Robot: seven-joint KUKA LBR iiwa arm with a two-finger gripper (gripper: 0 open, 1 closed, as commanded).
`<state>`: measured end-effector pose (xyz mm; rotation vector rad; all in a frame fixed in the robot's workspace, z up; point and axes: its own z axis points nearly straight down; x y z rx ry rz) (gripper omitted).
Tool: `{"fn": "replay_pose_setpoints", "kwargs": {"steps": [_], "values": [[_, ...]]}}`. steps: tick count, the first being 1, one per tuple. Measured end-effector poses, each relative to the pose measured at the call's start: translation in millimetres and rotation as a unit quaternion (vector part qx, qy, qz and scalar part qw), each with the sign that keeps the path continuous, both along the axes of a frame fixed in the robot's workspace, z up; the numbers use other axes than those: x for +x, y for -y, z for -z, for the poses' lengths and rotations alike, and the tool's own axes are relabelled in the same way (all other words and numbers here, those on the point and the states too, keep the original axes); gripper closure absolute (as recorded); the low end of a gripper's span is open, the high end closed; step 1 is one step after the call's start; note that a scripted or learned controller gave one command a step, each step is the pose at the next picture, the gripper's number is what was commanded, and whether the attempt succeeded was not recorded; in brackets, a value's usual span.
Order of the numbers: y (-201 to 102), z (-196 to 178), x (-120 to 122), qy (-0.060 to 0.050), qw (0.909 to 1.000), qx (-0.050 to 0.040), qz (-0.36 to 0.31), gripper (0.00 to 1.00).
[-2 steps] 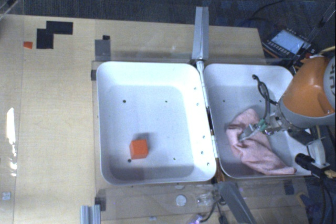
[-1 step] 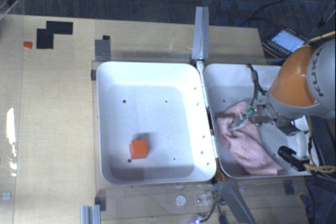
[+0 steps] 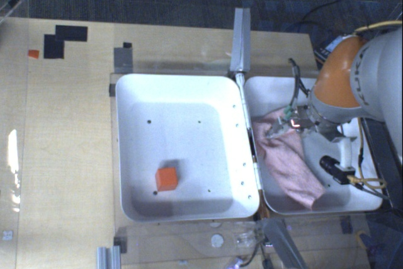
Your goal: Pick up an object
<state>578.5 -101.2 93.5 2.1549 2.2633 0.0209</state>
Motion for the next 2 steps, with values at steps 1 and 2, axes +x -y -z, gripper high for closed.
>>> {"fn": "replay_pose_setpoints", "kwargs": {"steps": [1, 2], "values": [[6.1, 0.3, 55.9, 0.000, 0.9997, -0.0008, -0.024, 0.00], [-31.4, -94.1, 56.8, -0.005, 0.9998, 0.0004, 0.018, 0.00]]}}
